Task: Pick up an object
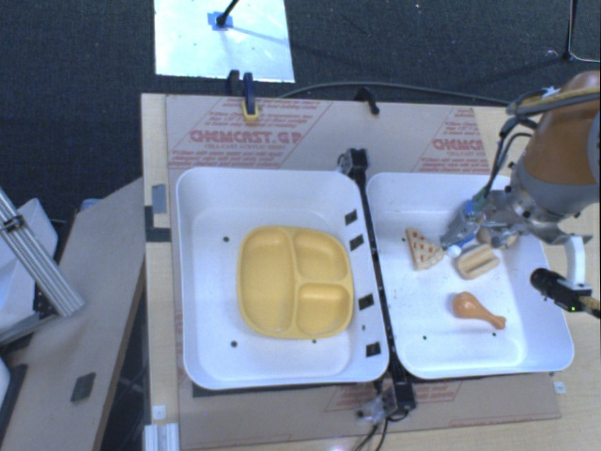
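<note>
Three toy foods lie in the right bin point(540, 350). A pizza slice point(423, 249) is at the left, a tan bun point(477, 262) sits right of it, and a chicken drumstick point(479, 311) lies nearer the front. My gripper point(464, 233) hangs low over the bin's back part, between the pizza slice and the bun and just above the bun's upper left end. The arm's orange band point(562, 148) rises behind it at the right edge. A small blue bit shows at the gripper's lower tip; I cannot tell what it is.
In the left bin point(202, 205) lies a yellow divided plate point(294, 282). A black clip rail point(368, 261) runs between the two bins. A black part of the arm point(561, 290) juts over the right bin's right rim.
</note>
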`<state>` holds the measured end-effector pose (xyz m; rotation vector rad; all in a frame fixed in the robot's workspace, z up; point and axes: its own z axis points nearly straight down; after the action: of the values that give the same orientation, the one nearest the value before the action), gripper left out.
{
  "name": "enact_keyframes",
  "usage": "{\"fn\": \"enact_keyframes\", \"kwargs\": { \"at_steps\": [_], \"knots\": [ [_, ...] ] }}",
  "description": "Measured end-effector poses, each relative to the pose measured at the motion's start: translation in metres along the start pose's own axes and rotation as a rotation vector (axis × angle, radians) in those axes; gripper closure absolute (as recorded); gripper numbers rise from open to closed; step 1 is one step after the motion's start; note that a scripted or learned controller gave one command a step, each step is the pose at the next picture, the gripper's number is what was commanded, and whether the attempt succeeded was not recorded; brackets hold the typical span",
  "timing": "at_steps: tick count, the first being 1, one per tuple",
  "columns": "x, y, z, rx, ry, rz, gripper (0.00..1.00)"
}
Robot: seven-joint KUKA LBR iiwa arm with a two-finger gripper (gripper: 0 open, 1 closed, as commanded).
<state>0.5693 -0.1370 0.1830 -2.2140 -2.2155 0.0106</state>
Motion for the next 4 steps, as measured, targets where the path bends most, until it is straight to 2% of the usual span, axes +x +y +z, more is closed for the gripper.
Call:
{"fn": "enact_keyframes", "kwargs": {
  "at_steps": [1,2,3,4],
  "knots": [
    [0.000,0.003,-0.007,-0.012,-0.002,-0.003,0.00],
    [0.003,0.012,0.052,-0.009,-0.001,-0.003,0.00],
    [0.003,0.017,0.094,-0.026,-0.002,-0.001,0.00],
    [0.004,0.019,0.080,-0.032,-0.001,-0.003,1.00]
  ]
}}
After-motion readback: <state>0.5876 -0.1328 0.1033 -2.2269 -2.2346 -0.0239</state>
